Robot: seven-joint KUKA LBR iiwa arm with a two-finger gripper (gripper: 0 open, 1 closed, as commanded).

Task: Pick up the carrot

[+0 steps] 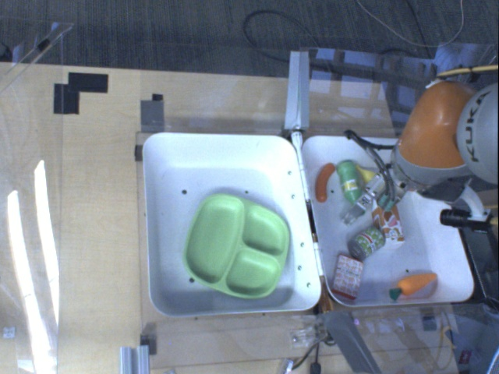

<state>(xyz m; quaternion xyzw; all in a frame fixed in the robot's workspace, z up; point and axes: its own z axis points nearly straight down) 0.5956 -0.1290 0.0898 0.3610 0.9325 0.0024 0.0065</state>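
The gripper (373, 201) was seen low in the right bin (452, 232), nothing was seen between its fingers, and the carrot (417, 284) was left lying well below it, untouched.

glossy plastic tray (234, 244), smooth white bins (168, 209), matt wood bench (86, 209)

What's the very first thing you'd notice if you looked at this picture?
The big light-green plastic tray with three sections jumps out first, lying in the middle of the left white bin. Next comes the grey arm's rounded orange band at the right, leaning over the right white bin, where small things are scattered. Among them is the orange toy carrot with a green end, lying near that bin's front right corner.
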